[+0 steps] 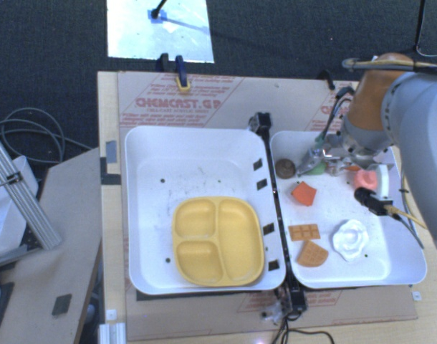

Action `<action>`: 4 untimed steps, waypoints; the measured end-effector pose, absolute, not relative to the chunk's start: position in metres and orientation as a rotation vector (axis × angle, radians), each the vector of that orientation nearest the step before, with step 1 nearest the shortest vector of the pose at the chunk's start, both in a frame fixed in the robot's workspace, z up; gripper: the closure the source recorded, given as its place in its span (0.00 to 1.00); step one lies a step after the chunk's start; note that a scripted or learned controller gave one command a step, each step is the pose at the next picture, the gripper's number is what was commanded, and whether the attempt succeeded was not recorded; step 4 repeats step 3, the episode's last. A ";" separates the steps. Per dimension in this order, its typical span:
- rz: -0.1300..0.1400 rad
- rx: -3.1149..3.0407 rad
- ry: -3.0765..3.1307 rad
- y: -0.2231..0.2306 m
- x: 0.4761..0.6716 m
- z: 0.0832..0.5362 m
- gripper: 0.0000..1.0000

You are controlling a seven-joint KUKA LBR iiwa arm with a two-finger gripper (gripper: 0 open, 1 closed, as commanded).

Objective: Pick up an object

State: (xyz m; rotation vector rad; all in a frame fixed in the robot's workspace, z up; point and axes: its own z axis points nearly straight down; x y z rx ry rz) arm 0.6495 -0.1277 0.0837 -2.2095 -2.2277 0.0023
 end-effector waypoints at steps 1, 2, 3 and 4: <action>0.003 -2.215 -2.218 -0.089 0.572 0.084 0.00; -0.004 -2.222 -2.224 -0.091 0.577 0.096 1.00; -0.014 -2.221 -2.237 -0.078 0.607 0.199 1.00; -0.014 -2.221 -2.237 -0.078 0.607 0.199 1.00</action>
